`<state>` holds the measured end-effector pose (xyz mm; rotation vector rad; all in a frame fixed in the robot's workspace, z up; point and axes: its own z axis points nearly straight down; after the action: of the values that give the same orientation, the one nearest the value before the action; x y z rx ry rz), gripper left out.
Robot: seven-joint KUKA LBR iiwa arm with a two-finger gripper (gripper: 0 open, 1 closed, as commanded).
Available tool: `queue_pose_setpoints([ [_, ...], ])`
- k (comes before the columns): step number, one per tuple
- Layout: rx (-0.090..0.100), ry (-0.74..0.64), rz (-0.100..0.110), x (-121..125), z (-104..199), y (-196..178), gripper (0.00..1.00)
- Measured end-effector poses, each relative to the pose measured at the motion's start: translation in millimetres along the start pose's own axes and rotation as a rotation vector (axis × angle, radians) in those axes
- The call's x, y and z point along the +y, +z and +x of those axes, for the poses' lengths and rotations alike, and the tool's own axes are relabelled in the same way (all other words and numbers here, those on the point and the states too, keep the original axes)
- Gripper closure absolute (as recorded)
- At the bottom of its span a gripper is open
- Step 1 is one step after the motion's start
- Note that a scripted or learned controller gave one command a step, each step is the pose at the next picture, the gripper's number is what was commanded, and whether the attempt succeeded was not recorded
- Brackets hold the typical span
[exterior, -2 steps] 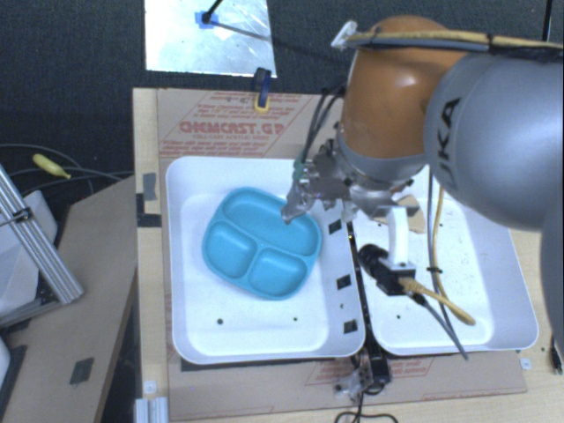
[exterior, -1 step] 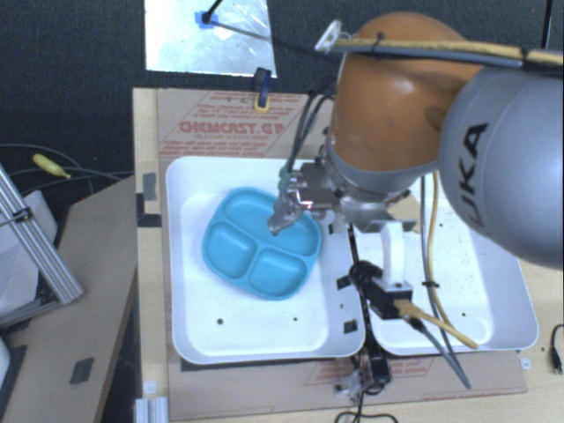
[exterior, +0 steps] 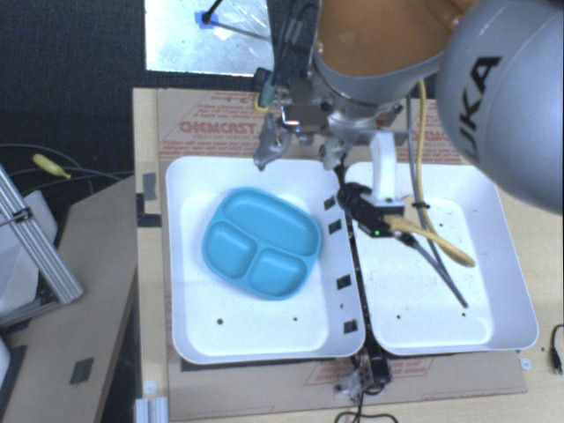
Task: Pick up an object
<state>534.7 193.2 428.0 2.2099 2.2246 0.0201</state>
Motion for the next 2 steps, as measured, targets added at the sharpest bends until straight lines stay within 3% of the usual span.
queue_pose_setpoints([
  [1, 0.001, -0.003, 0.006, -34, 45, -60, 0.00],
  [2, -0.011, 0.007, 0.028, -52, 40, 134, 0.00],
])
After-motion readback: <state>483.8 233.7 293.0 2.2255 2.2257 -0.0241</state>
